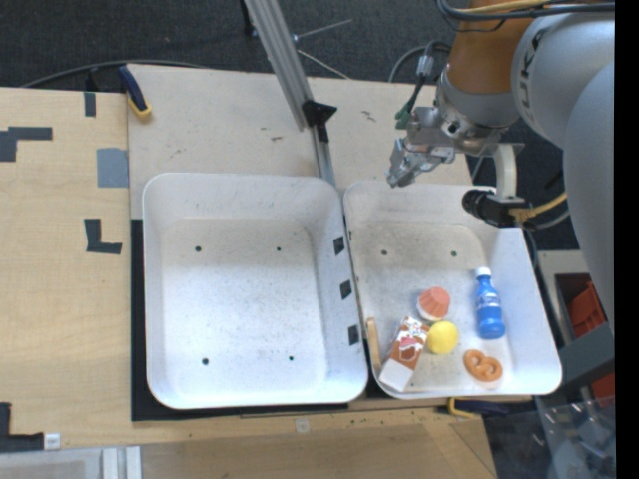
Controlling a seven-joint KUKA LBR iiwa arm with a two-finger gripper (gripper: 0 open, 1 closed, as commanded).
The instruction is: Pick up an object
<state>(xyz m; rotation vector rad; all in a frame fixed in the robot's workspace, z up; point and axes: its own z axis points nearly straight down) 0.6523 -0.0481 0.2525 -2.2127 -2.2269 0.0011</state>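
The right bin [399, 230] holds a cluster of small things near its front right corner: a blue bottle [488, 306], a round red piece [434, 302], a yellow ball [442, 337], an orange pretzel-shaped piece [483, 366] and a brown and white carton [404, 352]. My gripper [403, 173] hangs above the far edge of the right bin, well away from these things. I see nothing between its fingers.
The left bin [240, 287] stands beside the right one. A slanted metal pole [290, 68] rises from the bench behind the bins. A thin wooden stick [371, 339] lies along the left wall of the right bin.
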